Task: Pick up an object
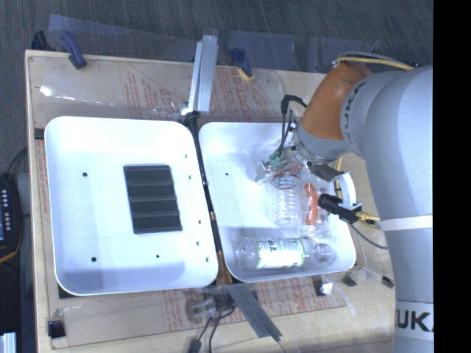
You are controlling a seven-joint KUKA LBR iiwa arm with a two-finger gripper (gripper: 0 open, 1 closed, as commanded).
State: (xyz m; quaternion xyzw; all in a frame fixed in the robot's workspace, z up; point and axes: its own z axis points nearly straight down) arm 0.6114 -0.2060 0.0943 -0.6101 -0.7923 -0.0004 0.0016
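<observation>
A pale wooden worktop (110,79) with red printing under a clear sheet is carrying two shallow white plastic bins side by side. Starting at the left, the left bin (73,197) is holding a dark ribbed rectangular block (152,198), which is lying flat near the bin's middle, its long side running away from the camera. A grey metal bar (203,72) is standing on the worktop behind the seam where the two bins are meeting, and two blue clamps (72,48) are gripping the far edge.

Moving right, the right bin (228,160) is holding a clear plastic bottle with a white and green label (274,253), lying on its side along the near wall. Behind it, a second clear, crumpled plastic bottle (287,197) is lying closer to the bin's middle, with an orange stick-shaped item (311,203) just beside it on the right.

The grey arm with the orange band (327,109) is reaching in from the right, and its end effector (283,166) is hanging low over the crumpled bottle's far end. Glare and clutter are hiding the tips, so I cannot tell how wide it is standing or whether it is gripping anything.
</observation>
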